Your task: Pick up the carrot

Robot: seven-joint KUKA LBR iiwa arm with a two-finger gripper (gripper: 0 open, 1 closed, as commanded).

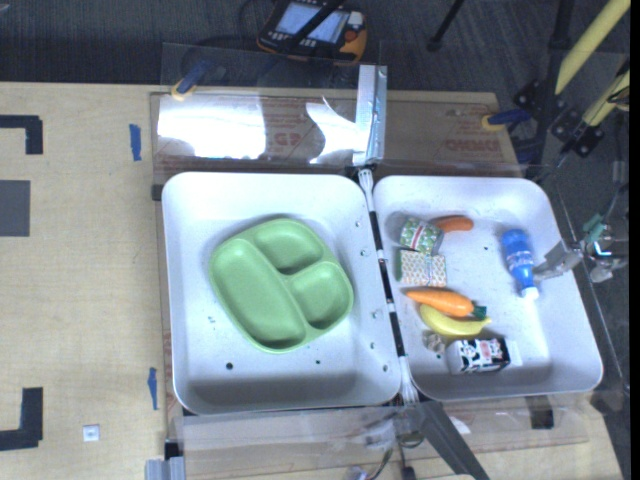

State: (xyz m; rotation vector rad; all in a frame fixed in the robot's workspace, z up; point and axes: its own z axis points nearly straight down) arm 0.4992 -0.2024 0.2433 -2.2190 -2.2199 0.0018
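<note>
The carrot [438,300], orange with a small green tip at its right end, lies in the middle of the right bin [570,313]. It rests against a yellow banana [453,321] just in front of it. My gripper [578,252] is at the right rim of that bin, beside a blue bottle [516,256] and well to the right of the carrot. Little of the gripper is visible at the frame's edge.
A second, smaller orange item [453,224] lies at the back of the right bin next to a green-labelled can [420,235]. A small patterned packet [424,266] and a dark carton [479,354] also lie there. The left bin [190,268] holds a green divided plate [282,283].
</note>
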